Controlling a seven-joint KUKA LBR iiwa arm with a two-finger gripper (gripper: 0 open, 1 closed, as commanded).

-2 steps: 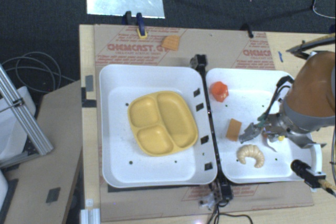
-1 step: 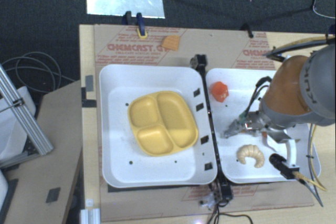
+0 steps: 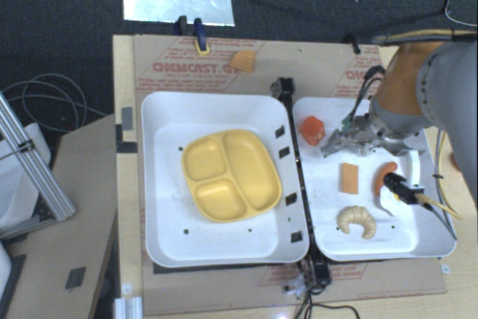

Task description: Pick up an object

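In the right bin [image 3: 328, 235] I count four pickable items: a red piece [image 3: 312, 129] near the top left corner, an orange block [image 3: 349, 178] mid-bin, a croissant [image 3: 358, 220] toward the front, and a reddish sausage-like piece [image 3: 385, 172] to the right. My gripper [image 3: 334, 146] hovers just beside the red piece; I cannot tell its state. The left bin [image 3: 160, 235] holds a yellow divided plate [image 3: 231, 174]. Red "CHEMCAST" lettering [image 3: 187, 66] is printed on the board behind the bins.
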